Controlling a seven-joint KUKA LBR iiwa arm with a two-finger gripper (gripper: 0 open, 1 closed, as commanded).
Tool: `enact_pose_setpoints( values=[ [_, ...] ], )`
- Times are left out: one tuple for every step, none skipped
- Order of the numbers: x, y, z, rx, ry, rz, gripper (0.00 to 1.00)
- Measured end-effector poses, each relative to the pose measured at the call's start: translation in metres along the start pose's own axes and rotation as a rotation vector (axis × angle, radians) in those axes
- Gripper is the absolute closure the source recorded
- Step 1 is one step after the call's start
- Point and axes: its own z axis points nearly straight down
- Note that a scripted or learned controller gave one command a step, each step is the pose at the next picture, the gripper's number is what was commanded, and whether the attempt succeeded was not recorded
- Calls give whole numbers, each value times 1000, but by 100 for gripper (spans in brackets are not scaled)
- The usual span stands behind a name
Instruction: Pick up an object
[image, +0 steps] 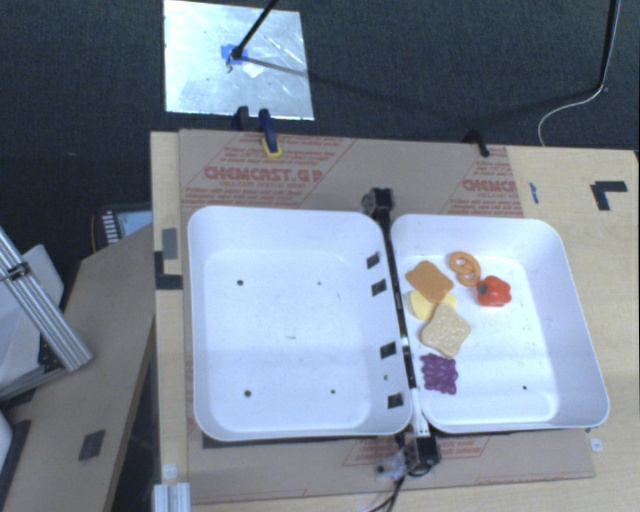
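Two white bins sit side by side on the bench: the left bin (290, 330) has nothing but bare floor to offer, while the right bin (560, 330) holds a small cluster of toy food gathered against its left half, near the divider between the bins. Within that cluster, going left to right, lie a yellow piece (424, 304) partly tucked under its neighbours, an orange slab (430, 280) with its long axis running diagonally from upper left to lower right, a tan bread slice (446, 331) just below it tilted the same way, and a purple bunch of grapes (439, 373) lying lowest with its length roughly up and down the frame. Further right sit an orange pretzel ring (464, 265) and, just beside it, a red pepper (493, 291) whose stem seems to point left. As for the gripper, its state cannot be told. Judging from this, nothing has been lifted: every piece rests on the bin floor, so the whole pick remains, from choosing a piece to descending and closing.
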Motion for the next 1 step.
enact_pose_setpoints(
  values=[
    [3,4,-5,4,2,-11,100]
  ],
)
